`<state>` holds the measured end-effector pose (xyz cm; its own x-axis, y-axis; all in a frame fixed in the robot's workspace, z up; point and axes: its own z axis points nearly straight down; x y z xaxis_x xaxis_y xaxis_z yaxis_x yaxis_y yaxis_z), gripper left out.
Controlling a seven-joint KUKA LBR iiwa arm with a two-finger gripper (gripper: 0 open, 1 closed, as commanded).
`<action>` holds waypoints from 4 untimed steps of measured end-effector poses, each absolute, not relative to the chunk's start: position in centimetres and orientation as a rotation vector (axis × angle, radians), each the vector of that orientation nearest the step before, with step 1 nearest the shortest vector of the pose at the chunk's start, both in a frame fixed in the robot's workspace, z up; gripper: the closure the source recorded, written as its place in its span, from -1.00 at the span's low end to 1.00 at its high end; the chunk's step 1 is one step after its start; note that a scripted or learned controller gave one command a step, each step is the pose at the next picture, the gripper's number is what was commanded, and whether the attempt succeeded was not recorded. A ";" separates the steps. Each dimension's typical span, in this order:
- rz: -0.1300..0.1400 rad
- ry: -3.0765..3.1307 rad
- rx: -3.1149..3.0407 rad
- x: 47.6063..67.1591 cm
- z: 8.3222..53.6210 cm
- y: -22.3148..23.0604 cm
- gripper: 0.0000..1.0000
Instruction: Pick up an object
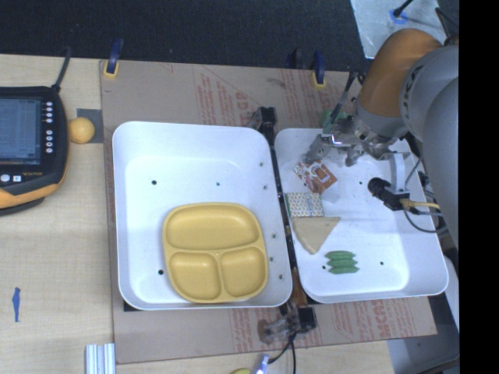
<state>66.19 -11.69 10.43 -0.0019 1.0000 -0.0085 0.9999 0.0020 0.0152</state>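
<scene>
Green pea pod (341, 262) and cheese wedge (314, 231) lie in the right bin (421, 279); we see gripper (321, 158) over a snack packet (316, 177), grip unreadable, nothing lifted yet.

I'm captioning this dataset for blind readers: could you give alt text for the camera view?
A grey robot arm reaches from the right, its claw low over the right bin, near a small red-and-white packet. That bin also holds a patterned square, a tan wedge and a green pod; the left bin holds a yellow divided tray.
</scene>
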 end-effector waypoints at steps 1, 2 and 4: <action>0.009 2.213 2.206 66.2 10.4 -9.8 -1.00; 0.010 2.213 2.207 66.2 10.4 -9.9 -1.00; 0.025 2.206 2.201 65.2 10.4 -9.6 -1.00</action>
